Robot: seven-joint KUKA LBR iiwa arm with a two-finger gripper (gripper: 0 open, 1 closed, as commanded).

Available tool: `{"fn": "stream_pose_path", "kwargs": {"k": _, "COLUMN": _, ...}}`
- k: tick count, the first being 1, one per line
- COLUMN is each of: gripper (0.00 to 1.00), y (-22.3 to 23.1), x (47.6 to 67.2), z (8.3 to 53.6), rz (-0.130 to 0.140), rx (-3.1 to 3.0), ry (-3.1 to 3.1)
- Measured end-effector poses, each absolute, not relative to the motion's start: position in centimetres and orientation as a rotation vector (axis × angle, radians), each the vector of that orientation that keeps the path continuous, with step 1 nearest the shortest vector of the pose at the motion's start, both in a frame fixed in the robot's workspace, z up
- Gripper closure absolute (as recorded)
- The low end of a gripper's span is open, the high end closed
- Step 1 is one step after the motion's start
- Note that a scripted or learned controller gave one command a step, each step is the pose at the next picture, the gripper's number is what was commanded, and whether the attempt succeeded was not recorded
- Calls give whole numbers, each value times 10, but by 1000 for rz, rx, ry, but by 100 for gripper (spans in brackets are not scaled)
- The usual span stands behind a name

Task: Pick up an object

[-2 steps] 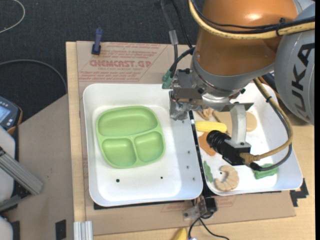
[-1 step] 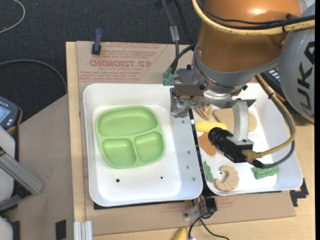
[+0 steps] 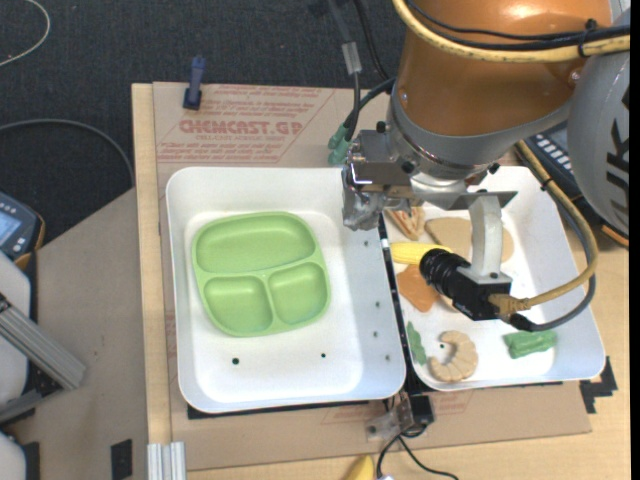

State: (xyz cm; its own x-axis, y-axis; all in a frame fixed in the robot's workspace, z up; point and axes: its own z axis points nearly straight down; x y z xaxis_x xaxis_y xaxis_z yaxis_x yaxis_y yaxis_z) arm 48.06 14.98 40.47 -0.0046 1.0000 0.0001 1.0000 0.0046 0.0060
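Observation:
My gripper (image 3: 447,200) hangs low over the far left part of the right bin (image 3: 566,268), under the big orange wrist band. Directly below and around it lie several toy foods: a yellow piece (image 3: 408,255), an orange piece (image 3: 418,291), a flat tan slice (image 3: 451,233) and a pink striped piece (image 3: 404,218) partly hidden by the wrist. Nearer the front of that bin sit a curled tan shrimp-like piece (image 3: 455,356), a green block (image 3: 528,343) and a small green bit (image 3: 415,344). Nothing can be seen held in the gripper.
The left bin (image 3: 190,348) holds a green divided plate (image 3: 261,271). A black hose fitting (image 3: 458,282) and its cable loop from the arm across the right bin. The bins rest on a cardboard sheet (image 3: 250,118) with a blue clip (image 3: 194,81) at its far edge.

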Motion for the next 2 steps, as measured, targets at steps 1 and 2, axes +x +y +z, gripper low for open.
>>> {"fn": "stream_pose_path", "kwargs": {"k": 1, "gripper": 100, "y": 178, "x": 477, "z": 279, "rz": -22, "rx": 2225, "ry": 2228}}
{"fn": "stream_pose_path", "kwargs": {"k": 2, "gripper": 100, "y": 128, "x": 480, "z": 398, "rz": 18, "rx": 2222, "ry": 2210}}
